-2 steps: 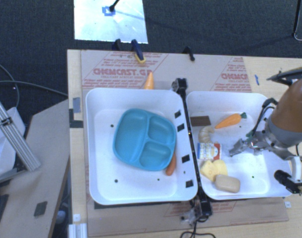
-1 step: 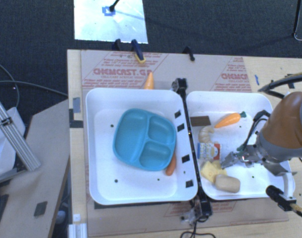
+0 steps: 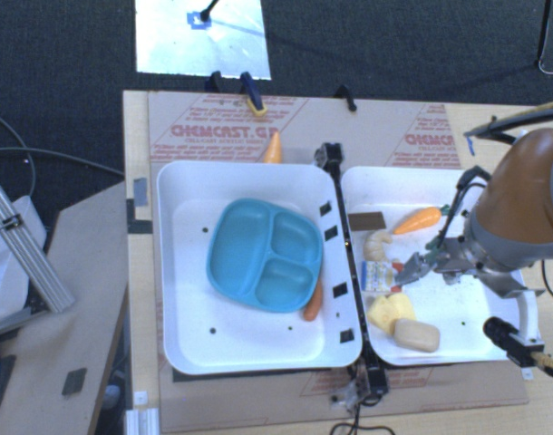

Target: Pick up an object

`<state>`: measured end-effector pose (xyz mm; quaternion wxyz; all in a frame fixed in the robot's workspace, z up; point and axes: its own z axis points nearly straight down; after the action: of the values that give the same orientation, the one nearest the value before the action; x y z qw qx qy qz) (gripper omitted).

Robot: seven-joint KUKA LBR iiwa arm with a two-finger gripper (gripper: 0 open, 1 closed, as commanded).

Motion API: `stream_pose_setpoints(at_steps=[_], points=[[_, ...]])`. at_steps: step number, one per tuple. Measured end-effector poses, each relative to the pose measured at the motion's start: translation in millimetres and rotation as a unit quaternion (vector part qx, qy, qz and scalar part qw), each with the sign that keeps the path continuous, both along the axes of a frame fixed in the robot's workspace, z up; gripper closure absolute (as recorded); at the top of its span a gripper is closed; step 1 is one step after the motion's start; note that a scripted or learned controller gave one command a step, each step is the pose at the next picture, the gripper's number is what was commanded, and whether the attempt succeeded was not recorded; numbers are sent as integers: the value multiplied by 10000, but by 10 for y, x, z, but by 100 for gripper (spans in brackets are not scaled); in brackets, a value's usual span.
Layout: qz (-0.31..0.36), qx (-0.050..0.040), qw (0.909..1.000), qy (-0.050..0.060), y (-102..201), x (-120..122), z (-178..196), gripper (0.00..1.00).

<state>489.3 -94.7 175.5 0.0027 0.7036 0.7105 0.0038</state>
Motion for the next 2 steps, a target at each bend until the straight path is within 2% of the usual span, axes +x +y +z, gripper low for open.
stream_pose_setpoints(at_steps=[1, 2], points=[[-56, -7, 10000, 75, -258, -49, -851, 0], [3, -7, 10000, -57, 210, 182, 753, 0]])
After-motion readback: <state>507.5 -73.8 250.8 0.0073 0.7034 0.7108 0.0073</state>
